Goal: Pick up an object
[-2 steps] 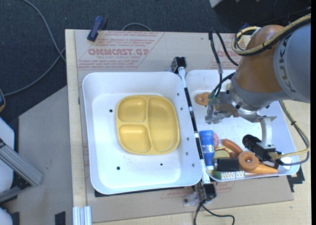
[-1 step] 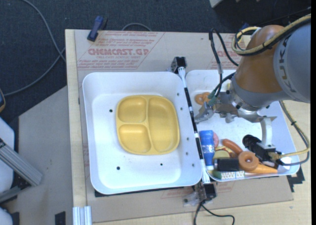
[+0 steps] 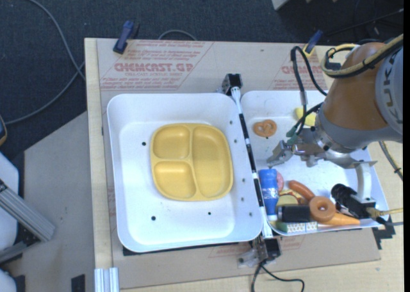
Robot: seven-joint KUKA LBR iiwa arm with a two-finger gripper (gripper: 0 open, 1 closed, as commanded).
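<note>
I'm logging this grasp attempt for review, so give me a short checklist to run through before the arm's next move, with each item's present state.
1. Gripper is over the right white bin: ok.
2. Fingers open or shut: cannot tell.
3. Anything held between the fingers: cannot tell.
4. Objects left to pick in the right bin: ok; a small round orange piece, a blue and red bottle, a ring-shaped brown doughnut and a black block.
5. Yellow three-compartment plastic plate lies flat in the left white bin, apart from the arm: ok.

Heaped at lower right of the frame: blue bottle point(image 3: 268, 183) lying lengthwise, glazed doughnut point(image 3: 321, 208), orange carrot point(image 3: 339, 219); small brown cookie point(image 3: 264, 129) apart, higher up.
</note>
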